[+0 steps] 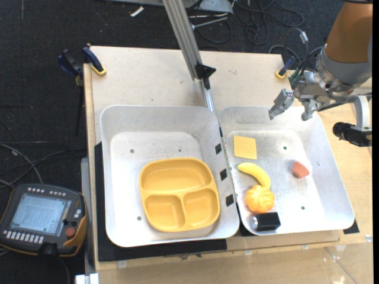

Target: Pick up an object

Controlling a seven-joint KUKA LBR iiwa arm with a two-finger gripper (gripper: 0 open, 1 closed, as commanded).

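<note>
Gripper (294, 105) hovering open over the right bin's (331, 158) far edge, holding nothing.
Cheese (245, 147), banana (255, 174), orange (260, 199), a black block (267, 220) and a red piece (301, 170) are lying in the right bin; a yellow tray (177, 193) is sitting in the left bin (118, 129) on the surface (148, 76).

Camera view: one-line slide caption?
Open hand above right bin's far edge; banana, orange, yellow card inside; yellow tray in left bin.
</note>
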